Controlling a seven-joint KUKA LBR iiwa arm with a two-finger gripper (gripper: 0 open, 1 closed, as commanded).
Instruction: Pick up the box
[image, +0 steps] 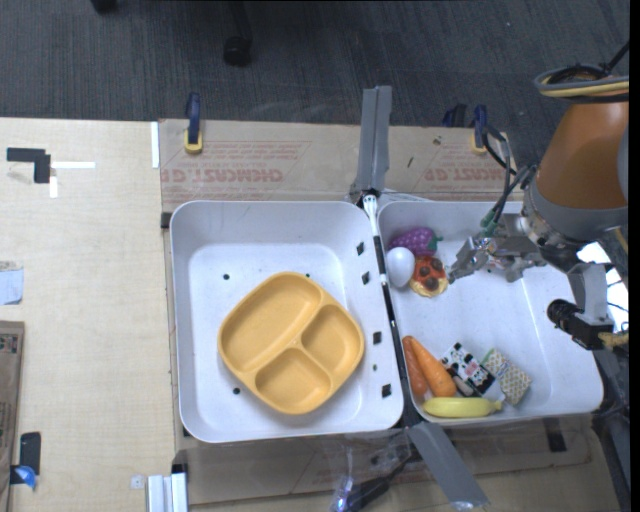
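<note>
Small black-and-white patterned box (468, 368) lies touching orange carrot (428, 367), yellow banana (462, 407) and beige sponge (511, 381); two-finger gripper (466, 262), finger state indeterminable, hovers well apart.

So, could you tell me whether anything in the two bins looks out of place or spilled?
Nothing stands out. The yellow divided plate lies flat in the left bin; toy food and the small box sit loosely in the right bin, unspilled.

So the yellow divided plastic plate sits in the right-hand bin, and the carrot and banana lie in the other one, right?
Not quite. The camera view shows the yellow divided plastic plate in the left white bin. The orange carrot and yellow banana lie in the other one, the right white bin.
</note>
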